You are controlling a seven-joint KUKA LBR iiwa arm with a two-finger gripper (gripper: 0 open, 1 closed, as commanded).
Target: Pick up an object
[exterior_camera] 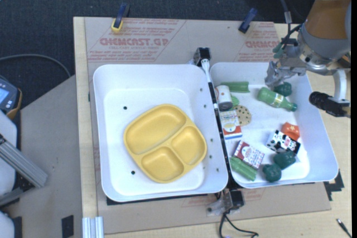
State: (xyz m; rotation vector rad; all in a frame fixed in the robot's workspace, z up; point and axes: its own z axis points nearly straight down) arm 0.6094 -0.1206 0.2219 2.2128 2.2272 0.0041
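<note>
Two white bins sit side by side on the bench. Left bin [106, 120] holds a yellow divided tray [165, 142], three compartments, lying flat near the middle. Right bin [321, 136] holds the clutter. Gripper [277, 78] is low over the far right part of the right bin, arm [329, 14] coming in from the right edge. Can't tell the claw's state from this angle; nothing visibly between its tips. Green bottle [276, 98] lies on its side just beside and below the gripper, with a small dark green item [285, 88] near it. Green cylinder [236, 87] lies at the far left of that bin, next to a grey-capped tube [225, 97] along the bin wall. Cookie [242, 114] sits mid-bin. Near edge: red-and-white carton [249, 154], black-and-white cow-pattern box [285, 142], orange piece [290, 130], dark green lumps [273, 173].
</note>
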